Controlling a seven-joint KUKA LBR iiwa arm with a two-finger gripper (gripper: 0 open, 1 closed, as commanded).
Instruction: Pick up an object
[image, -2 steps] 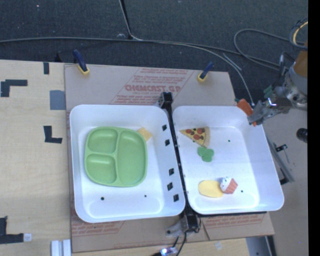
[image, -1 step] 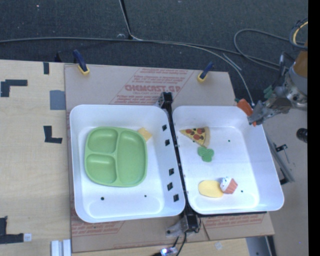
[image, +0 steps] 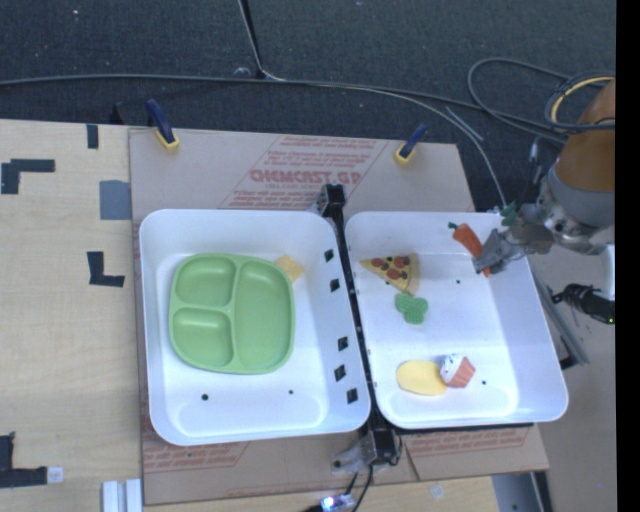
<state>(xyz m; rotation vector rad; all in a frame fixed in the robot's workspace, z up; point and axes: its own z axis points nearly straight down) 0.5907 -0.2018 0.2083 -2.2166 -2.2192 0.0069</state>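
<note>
Camera view: nearest, yellow piece (image: 420, 378) at 6 o'clock in right bin (image: 520, 340), pizza slice (image: 392, 268) beyond it, farthest the gripper (image: 492, 252) at 2 o'clock, touching the orange carrot-like toy (image: 466, 238) at the rim; gripper opening indeterminate; risk: toy slips against bin wall.

Dark carpeted floor (image: 300, 45) with black cables (image: 330, 85), pale wooden bench (image: 60, 300), brown cardboard sheet (image: 300, 170)

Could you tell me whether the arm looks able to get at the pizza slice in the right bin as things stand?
Probably yes. The pizza slice lies flat and uncovered in the right bin, apart from the green piece below it. The gripper sits at that bin's upper right edge beside the carrot, with bare floor between.
</note>
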